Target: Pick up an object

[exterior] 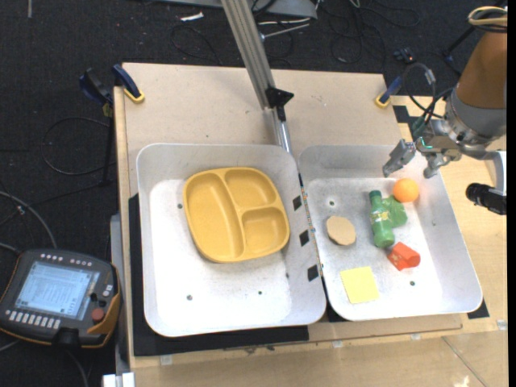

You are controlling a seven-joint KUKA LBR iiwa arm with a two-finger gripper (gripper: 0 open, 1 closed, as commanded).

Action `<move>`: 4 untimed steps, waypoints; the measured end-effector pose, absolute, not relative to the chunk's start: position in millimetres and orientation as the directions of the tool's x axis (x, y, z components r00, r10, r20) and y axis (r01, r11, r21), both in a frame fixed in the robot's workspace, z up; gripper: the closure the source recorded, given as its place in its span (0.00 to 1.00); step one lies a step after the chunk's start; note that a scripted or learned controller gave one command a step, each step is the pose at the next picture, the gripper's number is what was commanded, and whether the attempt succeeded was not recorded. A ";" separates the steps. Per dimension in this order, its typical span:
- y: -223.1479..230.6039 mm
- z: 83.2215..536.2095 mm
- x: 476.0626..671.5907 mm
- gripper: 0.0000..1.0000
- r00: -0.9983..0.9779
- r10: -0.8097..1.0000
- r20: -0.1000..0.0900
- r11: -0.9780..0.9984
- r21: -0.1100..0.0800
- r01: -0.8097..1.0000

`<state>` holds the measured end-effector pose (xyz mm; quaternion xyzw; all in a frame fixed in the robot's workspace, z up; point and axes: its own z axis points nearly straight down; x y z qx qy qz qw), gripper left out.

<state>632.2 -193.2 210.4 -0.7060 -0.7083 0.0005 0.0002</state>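
Dark carpet strewn with cables surrounds the table [201, 103], which carries 2 shallow white bins side by side. Left bin [161, 297]: 1 yellow divided tray [236, 214]. Right bin [451, 289]: orange ball [406, 190], green bottle [380, 218], tan disc [341, 231], red block [404, 255], yellow square [359, 285]. Arm enters from the right; hand [418, 156] hangs over the bin's far right corner, fingers spread apart, nothing between them.

Nearest candidate is the orange ball, just beside the hand and touching or nearly touching the bottle's cap end. Judgement: approach step, grasp not yet made. For a clean pick, centre the fingers over the ball, straddle it on the sides away from the bottle, and descend straight; a round ball will likely roll if nudged off-centre. Isolated red block would be the safer alternative.
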 end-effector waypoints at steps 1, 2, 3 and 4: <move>-193.2 210.7 632.6 0.00 -0.004 1.000 -0.001 0.004 0.000 1.000; -182.6 155.0 629.9 0.00 -0.004 1.000 0.001 0.004 -0.005 1.000; -181.5 101.2 628.9 0.00 -0.002 1.000 0.001 0.002 -0.005 1.000; -181.7 115.6 631.0 1.00 -0.003 1.000 -0.001 0.003 0.002 1.000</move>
